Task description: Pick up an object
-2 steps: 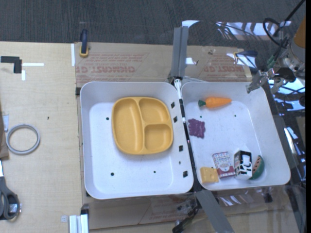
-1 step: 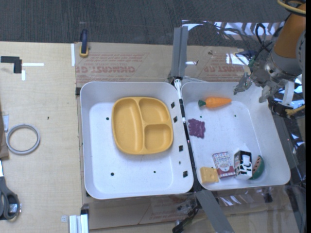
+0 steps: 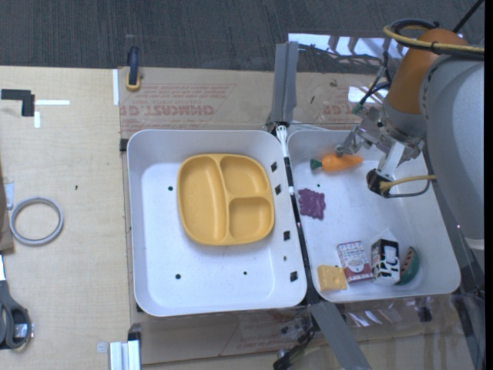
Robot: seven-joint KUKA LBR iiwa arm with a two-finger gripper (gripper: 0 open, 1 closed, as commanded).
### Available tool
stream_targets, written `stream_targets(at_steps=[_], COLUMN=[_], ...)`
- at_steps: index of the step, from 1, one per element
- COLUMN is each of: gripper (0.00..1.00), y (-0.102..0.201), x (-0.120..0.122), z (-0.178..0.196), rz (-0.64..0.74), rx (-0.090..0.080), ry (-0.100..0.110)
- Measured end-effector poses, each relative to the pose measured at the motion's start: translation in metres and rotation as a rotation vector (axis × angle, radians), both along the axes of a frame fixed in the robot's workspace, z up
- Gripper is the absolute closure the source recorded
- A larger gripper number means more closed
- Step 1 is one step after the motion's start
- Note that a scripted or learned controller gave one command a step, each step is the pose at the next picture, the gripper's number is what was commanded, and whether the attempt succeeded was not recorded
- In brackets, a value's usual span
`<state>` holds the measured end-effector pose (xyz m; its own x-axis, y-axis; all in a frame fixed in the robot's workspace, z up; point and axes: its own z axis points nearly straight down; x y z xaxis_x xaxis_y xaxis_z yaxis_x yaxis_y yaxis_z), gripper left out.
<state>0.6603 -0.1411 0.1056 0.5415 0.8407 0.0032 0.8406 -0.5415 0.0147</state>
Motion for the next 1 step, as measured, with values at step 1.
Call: stream_targets(at_steps=[1], gripper=[0.0], y=[0.0298], x=[-0.0014], z=[0.0849], rz=[0.437], rx=[0.0], ry=[0.016])
